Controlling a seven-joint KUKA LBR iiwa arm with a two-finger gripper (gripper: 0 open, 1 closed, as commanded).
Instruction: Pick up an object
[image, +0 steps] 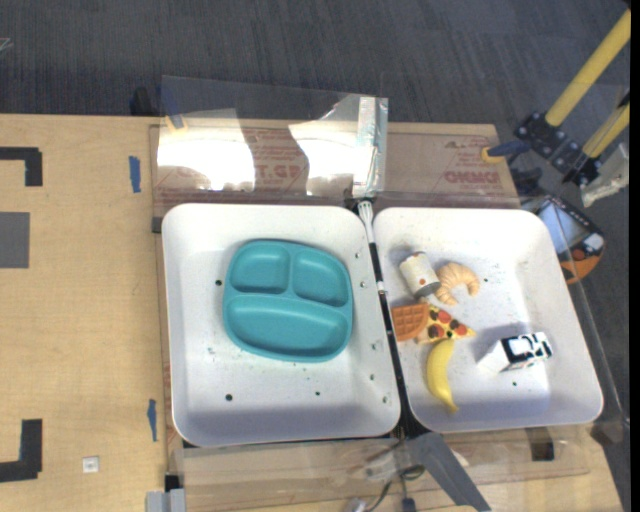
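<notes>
At the right bin's (480, 214) outer rim, the arm (578, 252) waits, grip state impossible to tell. Approach step pending: the next move requires descending over the banana (440, 372).

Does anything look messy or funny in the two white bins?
A little. The banana, pizza slice, waffle, croissant and small white cylinder lie jumbled in the right bin. The teal divided plate sits slightly askew in the left bin.

Wooden bench (70, 300): two white bins touching side by side, left bin (190, 400), right bin (570, 390), toward right edge.
</notes>
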